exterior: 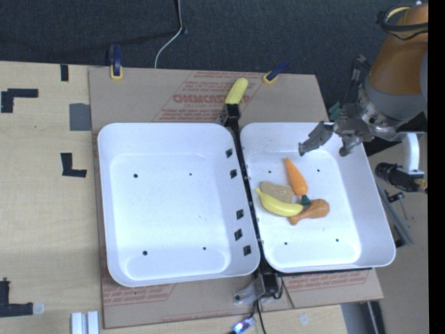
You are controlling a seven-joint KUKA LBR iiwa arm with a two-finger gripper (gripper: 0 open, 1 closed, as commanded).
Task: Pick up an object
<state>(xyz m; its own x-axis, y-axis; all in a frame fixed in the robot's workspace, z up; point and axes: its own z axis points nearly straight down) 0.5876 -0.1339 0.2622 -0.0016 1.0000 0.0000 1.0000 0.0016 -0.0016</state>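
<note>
Orange toy carrot (pixel 295 177), likely light and rigid, lying in right bin (pixel 348 252); gripper (pixel 325 141) hovering spread, grasping mid-body advisable.

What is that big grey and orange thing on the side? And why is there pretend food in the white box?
That thing is a robot arm. It is reaching in from the right, and a computer program tells it how to move. The picture comes from one camera fixed above the bench, looking down at a slant. At the end of the arm is a pincer with two fingers, spread open and holding nothing. It hangs over the top edge of the right bin. In that bin lie a carrot, a banana, a beige piece tucked behind the banana and a brownish-orange piece. They sit in a little huddle. The arm's job is to pick one up. Beside it sits the left bin.
</note>
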